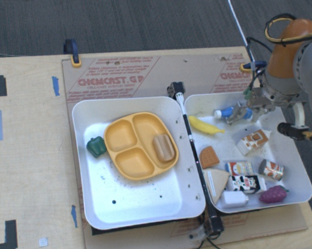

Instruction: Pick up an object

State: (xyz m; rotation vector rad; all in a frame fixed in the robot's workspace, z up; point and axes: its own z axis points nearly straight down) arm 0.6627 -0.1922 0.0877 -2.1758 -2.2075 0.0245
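Gripper (239,113) low over the far end of the right bin (304,183), hanging right by a small blue and white object (224,112) near the back wall. Whether its fingers are spread or pressed together, I cannot tell; metal and cable blur into one there. Nothing shows as pinched.

That blue and white piece looks like the nearest candidate: small, likely light hard plastic, so probably slippery, best taken across its narrow middle. The banana (205,126) just beside it looks like a rigid toy, curved, and a grip across its thick centre would suit it.

Counting the right bin now: one banana, one orange-brown cracker-like piece (209,156), one pale wedge (219,182), one white block (233,198), one purple lumpy fruit (272,194), one small can (271,168), and three printed cartons or packets, the clearest being a tilted carton (252,141). The packets are probably light and crushable, so a gentle squeeze.

Left bin (91,195): one yellow divided plate (125,135) carrying one tan bread-like roll (163,148), and one green pepper-like toy (97,146) touching the plate's left edge
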